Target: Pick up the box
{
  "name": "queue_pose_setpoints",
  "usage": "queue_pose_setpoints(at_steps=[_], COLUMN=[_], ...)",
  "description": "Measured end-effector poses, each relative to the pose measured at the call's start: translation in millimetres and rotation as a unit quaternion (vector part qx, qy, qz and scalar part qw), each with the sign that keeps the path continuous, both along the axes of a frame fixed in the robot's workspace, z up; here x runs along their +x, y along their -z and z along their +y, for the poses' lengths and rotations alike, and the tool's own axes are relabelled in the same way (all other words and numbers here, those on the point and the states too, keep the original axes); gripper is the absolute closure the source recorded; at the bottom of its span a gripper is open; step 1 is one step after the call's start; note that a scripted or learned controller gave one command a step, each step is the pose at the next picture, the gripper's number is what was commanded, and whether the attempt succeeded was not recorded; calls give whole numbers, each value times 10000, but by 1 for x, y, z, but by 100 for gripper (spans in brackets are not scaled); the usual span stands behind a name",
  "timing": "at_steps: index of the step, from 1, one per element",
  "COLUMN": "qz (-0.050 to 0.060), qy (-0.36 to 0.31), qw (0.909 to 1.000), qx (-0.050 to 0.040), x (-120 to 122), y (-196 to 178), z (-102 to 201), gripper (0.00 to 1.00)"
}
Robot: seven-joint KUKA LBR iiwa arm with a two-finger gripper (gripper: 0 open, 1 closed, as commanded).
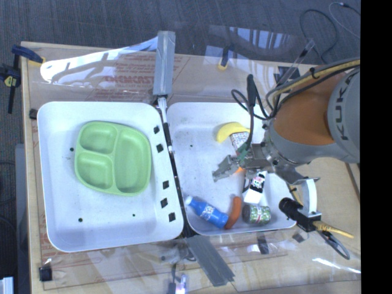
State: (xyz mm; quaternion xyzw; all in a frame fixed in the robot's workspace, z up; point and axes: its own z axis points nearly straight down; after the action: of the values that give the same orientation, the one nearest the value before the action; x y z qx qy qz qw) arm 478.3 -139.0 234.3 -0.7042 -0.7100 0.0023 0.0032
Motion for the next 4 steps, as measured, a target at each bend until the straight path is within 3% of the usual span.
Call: queue_pose_setpoints(at_steps=[1, 2, 3, 4], qz=[-1, -6, 5, 3], qy=[933, 891, 455, 454], qw=[9956, 9960, 9990, 9990], qx=[-14, -7, 1, -1], x=[31, 103, 150, 150], y=[33, -7, 78, 77], z=[-30, -61, -62, -63], gripper=[0, 0, 0, 0])
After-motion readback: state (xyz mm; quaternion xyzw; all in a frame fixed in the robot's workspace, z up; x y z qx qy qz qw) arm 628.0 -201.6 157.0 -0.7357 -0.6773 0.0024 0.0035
